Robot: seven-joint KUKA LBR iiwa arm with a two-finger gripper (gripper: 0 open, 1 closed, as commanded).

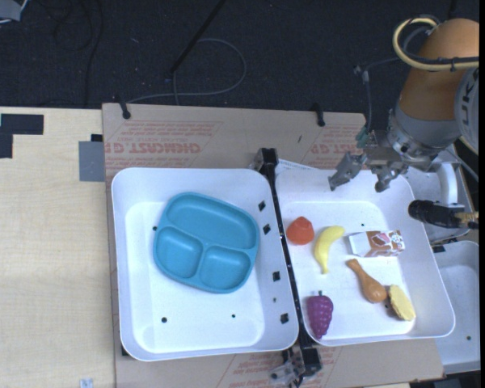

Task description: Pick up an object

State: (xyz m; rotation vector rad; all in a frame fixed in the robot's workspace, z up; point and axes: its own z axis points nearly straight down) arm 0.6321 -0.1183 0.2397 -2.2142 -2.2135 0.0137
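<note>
The gripper point(361, 176) hangs with its fingers spread and nothing between them, above the far rim of the right bin point(436, 318). The banana point(327, 247) lies nearest, toward the bin's near side and slightly left of the gripper, its long axis running far to near. The right bin holds six things, one each: banana, orange fruit point(300, 230), snack packet point(377, 242), drumstick point(366, 280), yellow piece point(401, 303) and purple grapes point(319, 314); one blue tray point(205, 242) sits in the left bin point(137, 314).

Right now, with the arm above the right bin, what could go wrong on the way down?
1. The end effector hangs over the bin's far rim, clear of the toys; a straight descent may grab nothing.
2. The drumstick touches the yellow piece, so both could shift.
3. The banana lies close to the orange toy; fingers may hit both.
</note>
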